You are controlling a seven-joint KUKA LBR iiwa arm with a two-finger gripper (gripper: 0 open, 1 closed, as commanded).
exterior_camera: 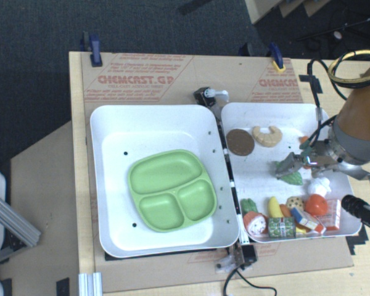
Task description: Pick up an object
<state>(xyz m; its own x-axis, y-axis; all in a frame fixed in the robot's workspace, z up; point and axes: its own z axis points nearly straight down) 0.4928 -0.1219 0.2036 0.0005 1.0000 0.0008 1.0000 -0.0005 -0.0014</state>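
Note:
My gripper (290, 164) reaches in from the right over the middle of the right bin (259, 113). It hovers just above a small green leafy toy (291, 178), which it partly covers. A brown round disc (240, 142) and a beige croissant-shaped piece (267, 135) lie apart at the bin's far side. Along the near edge sits a cluster of toy foods: a red-and-white piece (254, 224), a yellow piece (274, 206), a green can (282, 227) and a red tomato (317, 205). Nothing shows as held.
The left bin (111, 134) holds a green divided plate (171, 189). A small black-and-white part (209, 95) sits on the board behind the bins. The arm's grey and orange wrist (356, 125) overhangs the right bin's right side.

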